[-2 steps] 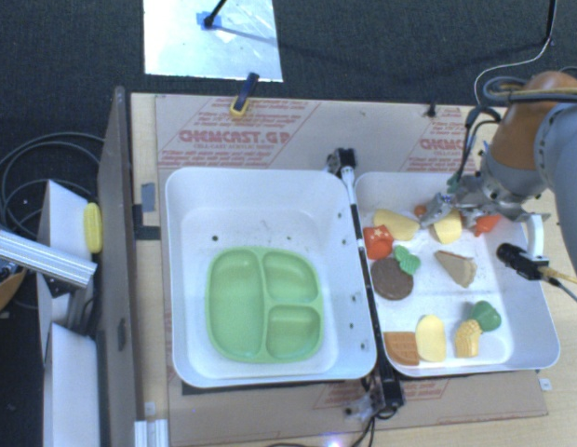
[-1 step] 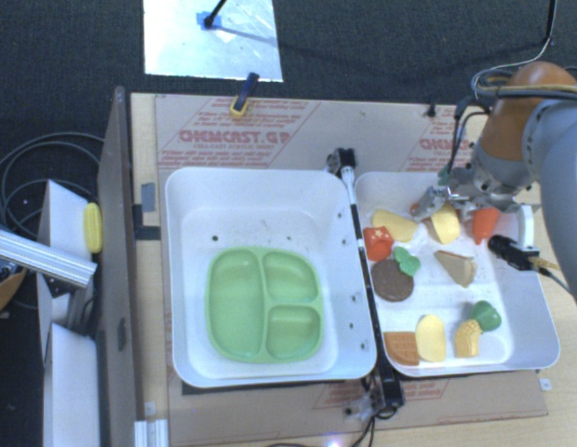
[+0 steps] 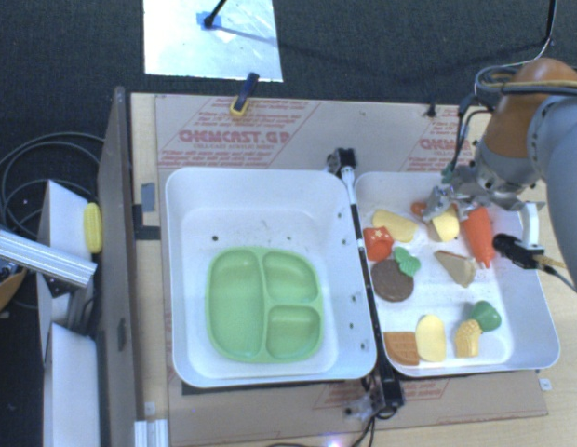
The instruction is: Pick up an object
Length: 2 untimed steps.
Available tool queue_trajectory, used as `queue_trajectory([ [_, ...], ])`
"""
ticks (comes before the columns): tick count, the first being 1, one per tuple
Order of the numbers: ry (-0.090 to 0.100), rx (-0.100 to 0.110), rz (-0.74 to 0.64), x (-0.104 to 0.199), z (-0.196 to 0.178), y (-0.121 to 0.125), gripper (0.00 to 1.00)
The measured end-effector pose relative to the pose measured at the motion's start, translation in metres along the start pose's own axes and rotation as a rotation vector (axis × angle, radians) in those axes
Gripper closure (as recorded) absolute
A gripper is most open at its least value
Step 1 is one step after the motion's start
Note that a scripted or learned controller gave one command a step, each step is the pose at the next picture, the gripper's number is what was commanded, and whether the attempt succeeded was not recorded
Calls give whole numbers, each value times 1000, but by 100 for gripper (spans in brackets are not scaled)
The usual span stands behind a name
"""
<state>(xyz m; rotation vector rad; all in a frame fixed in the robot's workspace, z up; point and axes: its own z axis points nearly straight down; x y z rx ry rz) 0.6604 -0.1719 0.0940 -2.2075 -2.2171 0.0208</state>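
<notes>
1. You see the gripper low at the right bin's far edge; I cannot tell how wide the jaws stand.
2. A pale yellow block sits right beneath, a carrot just beside.
3. Judgement: nothing is lifted yet; grasp and raise remain.

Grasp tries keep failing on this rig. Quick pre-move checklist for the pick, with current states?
1. Gripper is over the right bin: ok.
2. Target under it, a pale yellow piece beside the carrot: ok.
3. Finger opening: cannot tell.
4. Piece seated between the fingers: cannot tell.
5. Space around the target: not ok, carrot and a yellow wedge lie close.
6. Green tray lies in the left bin, away from the arm: ok.
</notes>
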Motion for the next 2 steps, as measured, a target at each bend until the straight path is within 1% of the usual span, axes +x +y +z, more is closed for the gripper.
queue_trajectory([
  [1,2,-24,-3,53,-88,-37,100],
  [2,1,-22,-5,112,-108,-38,100],
])
